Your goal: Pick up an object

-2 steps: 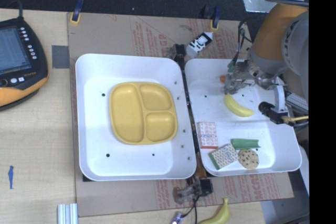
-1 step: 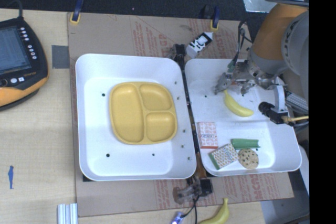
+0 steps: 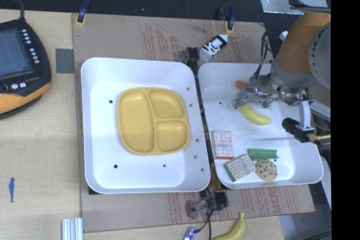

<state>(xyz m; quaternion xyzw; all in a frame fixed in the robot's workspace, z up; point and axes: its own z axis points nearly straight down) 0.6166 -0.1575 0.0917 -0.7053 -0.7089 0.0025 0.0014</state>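
Jaws [image 3: 254, 97] above banana [image 3: 256, 116], right bin's [image 3: 225, 73] far edge; aperture indeterminable; risk: curved fruit slipping aside.

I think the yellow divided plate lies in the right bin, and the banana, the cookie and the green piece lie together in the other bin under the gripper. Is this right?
Not quite: the camera view shows the yellow divided plate in the left bin, not the right one. The rest holds: the banana, the cookie and the green piece lie in the right bin, where the gripper hangs over the banana.
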